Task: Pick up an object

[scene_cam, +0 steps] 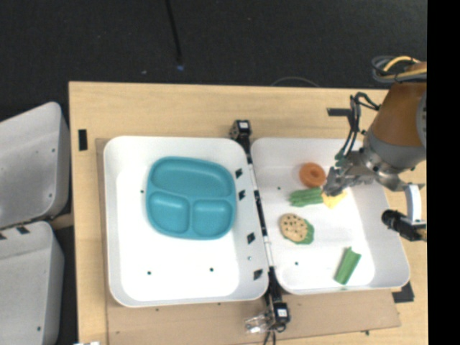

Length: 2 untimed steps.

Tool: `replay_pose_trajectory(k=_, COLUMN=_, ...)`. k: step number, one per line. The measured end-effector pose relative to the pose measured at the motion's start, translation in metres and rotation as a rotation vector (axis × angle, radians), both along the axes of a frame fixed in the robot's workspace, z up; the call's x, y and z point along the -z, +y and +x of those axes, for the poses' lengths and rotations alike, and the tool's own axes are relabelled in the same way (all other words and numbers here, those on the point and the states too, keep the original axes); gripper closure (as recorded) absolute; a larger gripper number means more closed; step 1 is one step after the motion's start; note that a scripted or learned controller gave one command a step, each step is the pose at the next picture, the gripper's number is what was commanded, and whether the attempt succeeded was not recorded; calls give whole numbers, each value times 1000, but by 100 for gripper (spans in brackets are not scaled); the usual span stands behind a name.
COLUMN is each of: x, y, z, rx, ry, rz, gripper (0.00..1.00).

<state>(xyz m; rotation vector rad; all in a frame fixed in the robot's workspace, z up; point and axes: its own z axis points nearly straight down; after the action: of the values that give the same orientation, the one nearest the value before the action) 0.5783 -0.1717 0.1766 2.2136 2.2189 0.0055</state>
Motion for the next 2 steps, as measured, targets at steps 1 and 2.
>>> replay_pose_trajectory(k=1, x=-65, y=-3, z=5, rx=0, ry=-1, rz=0, gripper=100)
replay_pose_trajectory(k=2, x=-72, y=-4, z=5, rx=-3, ry=5, rz=2, gripper=100)
